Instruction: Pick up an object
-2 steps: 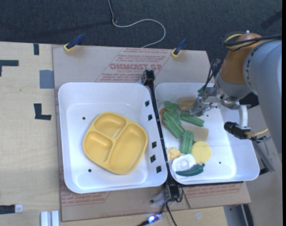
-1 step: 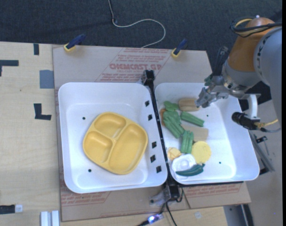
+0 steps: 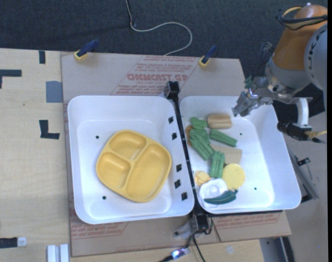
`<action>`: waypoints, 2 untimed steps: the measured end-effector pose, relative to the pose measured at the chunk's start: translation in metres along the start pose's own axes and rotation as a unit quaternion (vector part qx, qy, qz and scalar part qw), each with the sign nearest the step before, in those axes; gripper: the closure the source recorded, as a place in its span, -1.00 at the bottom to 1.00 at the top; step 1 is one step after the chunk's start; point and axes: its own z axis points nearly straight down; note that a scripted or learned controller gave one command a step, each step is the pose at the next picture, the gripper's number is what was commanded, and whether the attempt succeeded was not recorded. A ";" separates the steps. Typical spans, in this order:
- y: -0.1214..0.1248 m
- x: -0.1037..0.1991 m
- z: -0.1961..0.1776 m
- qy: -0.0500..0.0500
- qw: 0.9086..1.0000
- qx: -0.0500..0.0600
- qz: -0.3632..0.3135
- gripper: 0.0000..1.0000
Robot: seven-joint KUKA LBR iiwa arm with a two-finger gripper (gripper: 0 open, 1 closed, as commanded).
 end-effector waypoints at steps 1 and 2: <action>0.001 0.001 -0.019 0.000 1.000 0.001 0.000 1.00; 0.000 0.057 -0.010 0.001 1.000 0.003 -0.002 1.00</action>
